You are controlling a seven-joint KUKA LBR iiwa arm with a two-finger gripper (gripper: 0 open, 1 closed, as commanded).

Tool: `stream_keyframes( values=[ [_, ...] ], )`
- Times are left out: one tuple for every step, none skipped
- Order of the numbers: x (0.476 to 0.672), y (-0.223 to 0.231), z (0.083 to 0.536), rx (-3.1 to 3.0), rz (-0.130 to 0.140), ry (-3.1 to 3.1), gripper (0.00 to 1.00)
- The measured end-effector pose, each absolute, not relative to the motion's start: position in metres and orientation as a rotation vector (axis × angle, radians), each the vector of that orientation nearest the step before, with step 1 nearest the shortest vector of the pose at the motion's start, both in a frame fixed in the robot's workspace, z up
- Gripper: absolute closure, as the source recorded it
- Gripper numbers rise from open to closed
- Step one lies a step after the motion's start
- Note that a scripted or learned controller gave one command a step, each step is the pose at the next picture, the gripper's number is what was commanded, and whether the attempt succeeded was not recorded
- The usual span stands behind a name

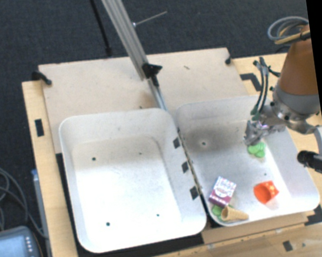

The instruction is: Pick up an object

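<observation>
My gripper (255, 136) hangs over the right bin (207, 118), in its right-hand half. A small green object (258, 150) lies directly under the gripper tip, touching it or nearly so; I cannot make out whether it is gripped. Nearer the front of the same bin sit an orange object (265, 191), a purple and white box (222, 190) and a tan cone (235, 213). A second bit of green (218, 211) peeks out beside the cone.
The left bin (77, 166) adjoins the right bin along a central divider (187, 166). A slanted metal post (131, 40) rises behind the bins. The arm's grey body and orange band (297, 76) fill the right side.
</observation>
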State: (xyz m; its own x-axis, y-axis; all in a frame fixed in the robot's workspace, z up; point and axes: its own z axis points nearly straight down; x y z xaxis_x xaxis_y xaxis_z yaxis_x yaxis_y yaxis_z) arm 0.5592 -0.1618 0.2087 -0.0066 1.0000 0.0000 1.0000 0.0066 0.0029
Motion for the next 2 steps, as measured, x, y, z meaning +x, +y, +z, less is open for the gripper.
stream_keyframes(
  values=[
    [0.575,-0.115,0.224,2.212,0.005,2.228,1.0],
    [0.602,-0.068,0.231,2.212,0.005,2.228,1.0]
  ],
)
